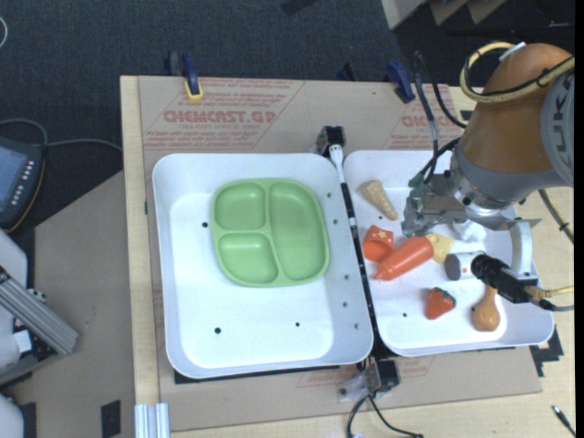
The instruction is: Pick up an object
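Plywood bench (265,108) on dark carpet (82,26); two white bins (182,272); hand (422,222) grip state unclear.

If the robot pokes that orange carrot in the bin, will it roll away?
Probably a little. The carrot looks rounded and tapered, so it would likely roll in a curve, not straight. It seems smooth, stiff plastic, so it might slip from the gripper. The orange-red piece touching it may block it.

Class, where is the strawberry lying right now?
The strawberry lies in the right bin, near its front edge, below the carrot and left of the brown pear-shaped toy.
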Motion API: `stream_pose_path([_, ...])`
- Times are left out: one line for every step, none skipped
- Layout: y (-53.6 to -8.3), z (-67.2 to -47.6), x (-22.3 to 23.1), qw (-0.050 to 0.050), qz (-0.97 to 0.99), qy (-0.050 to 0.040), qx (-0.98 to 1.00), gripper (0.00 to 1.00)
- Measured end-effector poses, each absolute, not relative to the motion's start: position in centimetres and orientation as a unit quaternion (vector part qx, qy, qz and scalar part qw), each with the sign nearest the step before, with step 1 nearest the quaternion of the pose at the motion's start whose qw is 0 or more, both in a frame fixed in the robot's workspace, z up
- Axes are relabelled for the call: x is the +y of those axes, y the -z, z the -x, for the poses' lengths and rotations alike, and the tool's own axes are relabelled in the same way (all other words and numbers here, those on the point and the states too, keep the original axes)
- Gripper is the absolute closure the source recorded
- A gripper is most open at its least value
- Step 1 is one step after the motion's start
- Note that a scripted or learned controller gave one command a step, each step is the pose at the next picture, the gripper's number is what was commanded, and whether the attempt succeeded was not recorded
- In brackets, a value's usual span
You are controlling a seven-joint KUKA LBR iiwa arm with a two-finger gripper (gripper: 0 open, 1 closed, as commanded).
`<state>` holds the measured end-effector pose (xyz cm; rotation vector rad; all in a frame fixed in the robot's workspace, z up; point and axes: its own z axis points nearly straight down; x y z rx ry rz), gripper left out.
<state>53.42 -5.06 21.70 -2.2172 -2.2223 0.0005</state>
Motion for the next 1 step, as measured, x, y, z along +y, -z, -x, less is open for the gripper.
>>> stream_pose_path([-21.64,-53.36,-6.31,0.001,0.707,-0.0003,-0.707,1.00])
